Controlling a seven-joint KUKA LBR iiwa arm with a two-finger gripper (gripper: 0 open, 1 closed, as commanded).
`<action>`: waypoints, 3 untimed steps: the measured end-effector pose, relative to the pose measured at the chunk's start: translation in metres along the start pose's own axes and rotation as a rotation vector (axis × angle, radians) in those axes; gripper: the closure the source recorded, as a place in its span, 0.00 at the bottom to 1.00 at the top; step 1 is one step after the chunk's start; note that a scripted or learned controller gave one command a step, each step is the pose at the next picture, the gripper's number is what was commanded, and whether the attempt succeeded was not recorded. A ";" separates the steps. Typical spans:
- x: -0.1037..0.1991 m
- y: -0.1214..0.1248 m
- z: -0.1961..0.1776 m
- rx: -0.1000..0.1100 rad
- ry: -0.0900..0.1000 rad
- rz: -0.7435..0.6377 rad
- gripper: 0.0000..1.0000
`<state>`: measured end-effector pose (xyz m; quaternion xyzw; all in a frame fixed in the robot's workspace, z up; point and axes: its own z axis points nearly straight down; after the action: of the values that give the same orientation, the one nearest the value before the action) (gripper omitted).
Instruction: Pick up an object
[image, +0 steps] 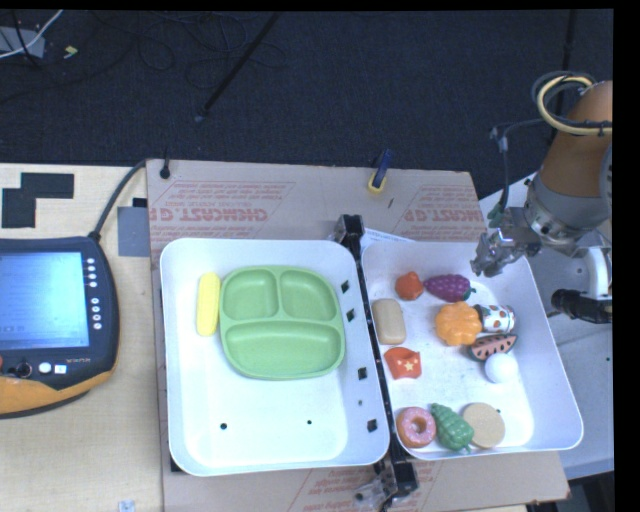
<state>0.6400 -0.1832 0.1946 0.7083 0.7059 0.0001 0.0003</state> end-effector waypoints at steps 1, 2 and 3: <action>-0.001 0.000 -0.035 0.000 0.000 -0.003 1.00; 0.047 0.006 -0.040 0.003 0.001 -0.006 1.00; 0.104 -0.001 -0.045 0.005 0.002 -0.006 1.00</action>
<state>0.6389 -0.0791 0.2393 0.7060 0.7082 -0.0009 -0.0019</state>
